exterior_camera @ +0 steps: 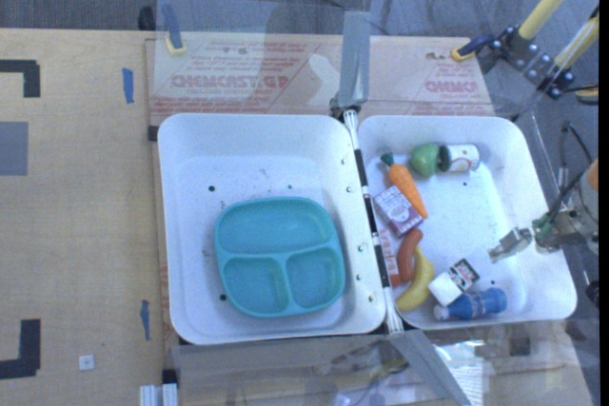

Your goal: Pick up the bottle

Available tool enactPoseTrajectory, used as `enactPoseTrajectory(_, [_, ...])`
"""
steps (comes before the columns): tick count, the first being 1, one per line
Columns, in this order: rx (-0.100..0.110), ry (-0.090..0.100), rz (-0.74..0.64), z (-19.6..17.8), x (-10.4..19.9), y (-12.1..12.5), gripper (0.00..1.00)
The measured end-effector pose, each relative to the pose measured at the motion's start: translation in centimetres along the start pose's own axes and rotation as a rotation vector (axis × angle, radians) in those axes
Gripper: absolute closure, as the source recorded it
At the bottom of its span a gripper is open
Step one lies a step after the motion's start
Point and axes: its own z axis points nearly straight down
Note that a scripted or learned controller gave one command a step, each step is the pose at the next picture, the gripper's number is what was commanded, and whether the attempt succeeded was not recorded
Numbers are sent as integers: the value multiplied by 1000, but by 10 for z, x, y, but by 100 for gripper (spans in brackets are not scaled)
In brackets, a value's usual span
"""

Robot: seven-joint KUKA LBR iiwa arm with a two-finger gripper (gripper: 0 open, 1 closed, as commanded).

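Blue bottle (473,304) lies on its side in the right bin (504,214), near the front wall, white cap pointing left and touching or almost touching a small white block (444,288). Banana (416,289) sits just left of that block; a small black-and-white card (463,273) lies just behind the bottle. Claw (514,244) hangs over the right side of the same bin, behind and to the right of the bottle, not in contact with it; whether it is open or closed cannot be told at this size. Nothing visible between its tips. Risks, as judged: bottle is round and lying flat, so a descent off its axis could roll it toward the front wall or squeeze it out sideways. Crowding at the cap end could make the claw catch the block or card instead, or nudge the banana. Closeness to the front wall leaves little room for a tip on that side. Left bin (190,157) holds a teal tray (280,256), well apart.
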Motion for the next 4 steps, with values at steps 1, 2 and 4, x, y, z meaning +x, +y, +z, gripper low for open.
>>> enactPoseTrajectory(1, [-5, -3, -149, 49, 19, 4, 0])
enactPoseTrajectory(2, [-7, -7, -241, 49, 48, 9, 0])
enactPoseTrajectory(4, [-8, 0, -231, 49, 5, 5, 0])
